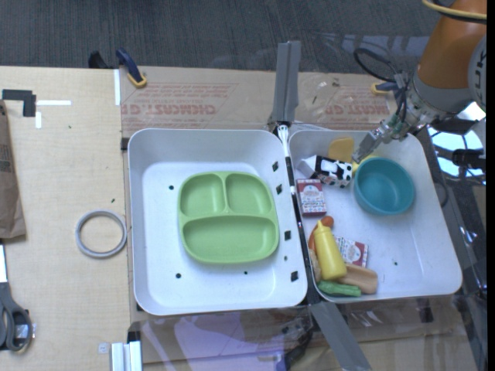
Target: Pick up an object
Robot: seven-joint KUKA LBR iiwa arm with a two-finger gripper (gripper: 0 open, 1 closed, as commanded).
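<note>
My gripper [366,150] reaches down from the upper right to the back of the right bin [433,273]. Its tip hangs just above the rim of a teal bowl [384,187] and beside a yellow piece [340,146]. A black-and-white toy cow [334,170] lies just left of the tip. Nothing shows in its grasp. Further forward lie a red-and-white box [312,198], a yellow bottle [329,253] with an orange cap, a white packet [353,249], a tan piece [363,278] and a green piece [339,288].
The left bin [147,269] holds a green divided plate [228,216]. On the bench to the left lie a tape ring [101,233], a blue clamp [131,66] and scissors [14,327]. A grey post [286,83] stands behind the bins' shared wall.
</note>
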